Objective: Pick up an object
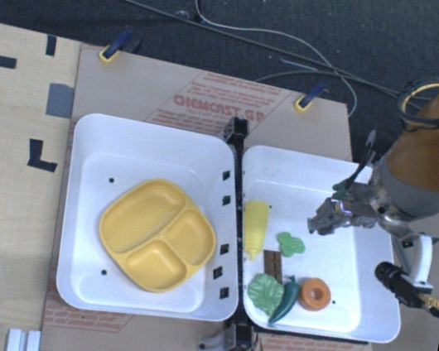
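Red print across cardboard sheet (215, 102) beneath the bins, seen upside down; largest line apparently "CHEMCAST GP", uncertain; smaller red lines above and below it too blurred to read.

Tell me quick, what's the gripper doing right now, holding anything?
Gripper: above the right bin, nothing visibly held; open or closed cannot be told from this view.
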### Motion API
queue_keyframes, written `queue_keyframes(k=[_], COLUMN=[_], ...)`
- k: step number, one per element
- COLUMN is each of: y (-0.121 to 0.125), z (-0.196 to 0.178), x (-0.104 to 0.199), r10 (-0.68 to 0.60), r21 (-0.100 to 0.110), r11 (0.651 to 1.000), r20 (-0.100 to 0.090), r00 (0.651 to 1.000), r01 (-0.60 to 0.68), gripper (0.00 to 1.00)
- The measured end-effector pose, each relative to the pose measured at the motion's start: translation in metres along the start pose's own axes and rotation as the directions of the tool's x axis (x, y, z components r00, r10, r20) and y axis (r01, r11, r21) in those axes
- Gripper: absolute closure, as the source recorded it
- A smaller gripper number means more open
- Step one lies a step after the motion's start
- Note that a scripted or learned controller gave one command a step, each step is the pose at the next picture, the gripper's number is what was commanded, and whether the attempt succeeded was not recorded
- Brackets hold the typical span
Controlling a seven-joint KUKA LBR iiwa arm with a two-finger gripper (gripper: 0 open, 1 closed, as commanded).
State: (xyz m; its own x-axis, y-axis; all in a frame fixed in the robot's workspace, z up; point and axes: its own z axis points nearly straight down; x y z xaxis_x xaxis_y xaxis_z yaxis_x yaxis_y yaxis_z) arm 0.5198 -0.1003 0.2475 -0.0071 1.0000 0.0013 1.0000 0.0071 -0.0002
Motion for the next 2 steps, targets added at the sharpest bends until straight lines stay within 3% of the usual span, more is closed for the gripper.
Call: queue_keyframes(k=[2], y=[0.047], z=[0.01], x=[0.093], r10=[0.002], r21=[0.002], r11=[1.0], r20=[0.002], r00=[1.0], r01=[-0.002], gripper=[1.0])
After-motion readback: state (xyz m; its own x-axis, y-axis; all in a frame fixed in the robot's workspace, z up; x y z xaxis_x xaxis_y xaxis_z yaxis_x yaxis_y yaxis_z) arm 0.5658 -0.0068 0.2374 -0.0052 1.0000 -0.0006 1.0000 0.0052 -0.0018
